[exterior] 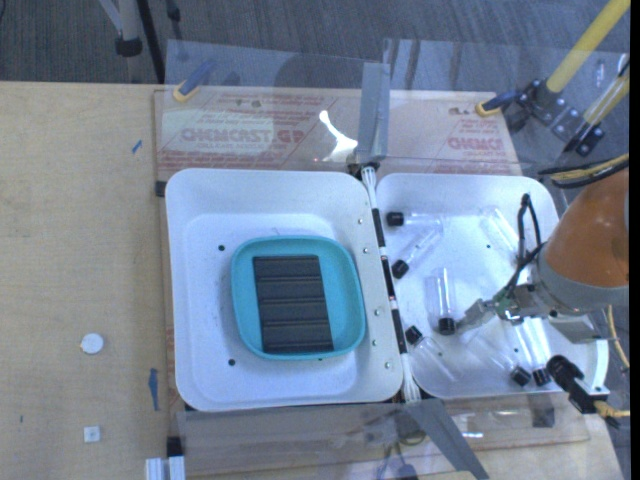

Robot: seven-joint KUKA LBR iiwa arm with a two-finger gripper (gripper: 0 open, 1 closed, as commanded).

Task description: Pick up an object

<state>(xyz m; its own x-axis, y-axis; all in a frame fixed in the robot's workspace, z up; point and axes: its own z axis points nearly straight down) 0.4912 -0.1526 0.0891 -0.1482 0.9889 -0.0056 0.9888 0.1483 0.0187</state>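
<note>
Several clear plastic vials with black caps lie scattered in the right white bin (pixel 560 200). One vial (pixel 438 293) lies near the bin's middle, its black cap (pixel 446 323) toward the front. My gripper (pixel 481 313) hangs low over the bin just right of that cap, and nothing shows held in it. The grey arm with its orange band (pixel 600 238) comes in from the right and covers the bin's right side. Other vials lie at the back left (pixel 420 240), at the back (pixel 497 225) and at the front right (pixel 527 346).
The left white bin (pixel 200 208) holds a teal tray (pixel 243 273) with a dark ribbed insert (pixel 292 304). A hinged divider (pixel 380 268) runs between the bins. Clear panels stand behind both bins. Cables and a black fitting (pixel 565 373) hang by the arm at the front right.
</note>
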